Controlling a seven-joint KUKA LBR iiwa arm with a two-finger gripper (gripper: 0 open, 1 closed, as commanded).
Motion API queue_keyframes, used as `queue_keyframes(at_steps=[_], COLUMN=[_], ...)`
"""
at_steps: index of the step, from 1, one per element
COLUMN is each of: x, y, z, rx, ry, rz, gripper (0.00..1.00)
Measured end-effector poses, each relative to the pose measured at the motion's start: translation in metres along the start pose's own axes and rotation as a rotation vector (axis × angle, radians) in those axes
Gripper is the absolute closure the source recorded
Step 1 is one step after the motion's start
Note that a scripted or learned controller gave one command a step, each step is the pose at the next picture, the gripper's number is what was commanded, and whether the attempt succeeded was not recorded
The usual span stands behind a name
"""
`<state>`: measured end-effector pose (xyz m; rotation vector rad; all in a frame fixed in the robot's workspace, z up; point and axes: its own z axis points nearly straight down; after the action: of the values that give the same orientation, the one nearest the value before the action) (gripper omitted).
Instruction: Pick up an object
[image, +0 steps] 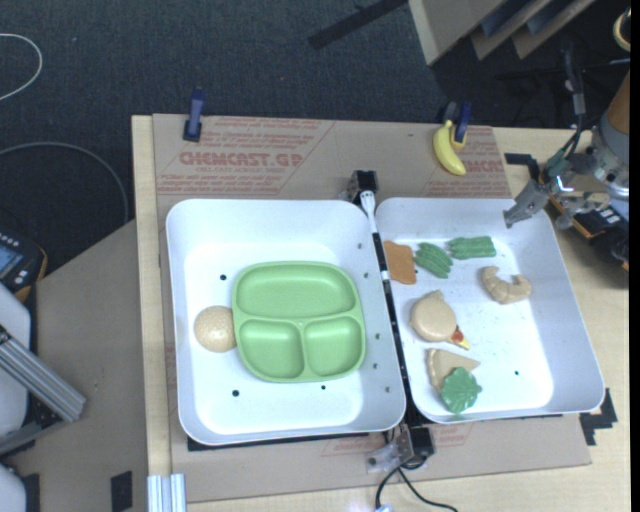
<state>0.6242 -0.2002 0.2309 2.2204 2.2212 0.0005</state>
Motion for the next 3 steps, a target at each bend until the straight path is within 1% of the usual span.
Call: queue_keyframes(at_steps=[1, 2, 3], x=[-0.024, 0.025, 0.082], y=[-0.051, -0.106, -0.147], z=[0.129, 0.147, 0.147], rx=[0.012, 0.007, 0.008], ry=[0.005, 0.004, 0.006], rz=[0.004, 0.001, -0.002], gripper=[0.0, 0.0, 0.0])
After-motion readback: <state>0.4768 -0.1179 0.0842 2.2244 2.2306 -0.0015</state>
